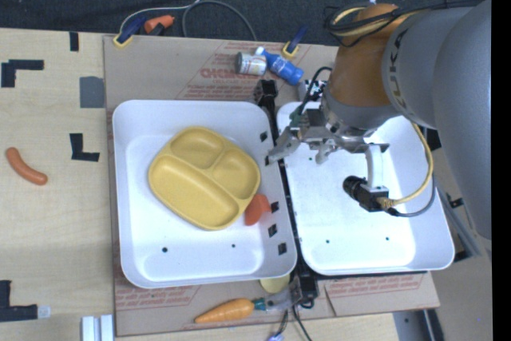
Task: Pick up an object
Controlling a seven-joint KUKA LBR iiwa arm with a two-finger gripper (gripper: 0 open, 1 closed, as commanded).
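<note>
- Left bin: yellow divided plate fills the centre; small orange piece touching the plate's lower right edge. Bare floor along the bottom and left strip.
- Right bin: lower half bare; arm and gripper hang over the upper left part.
- Black clips on the divider between the bins.
- Outside the bins: blue-white bottle at frame top, carrot at the bottom, sausage far left on open bench.
</note>
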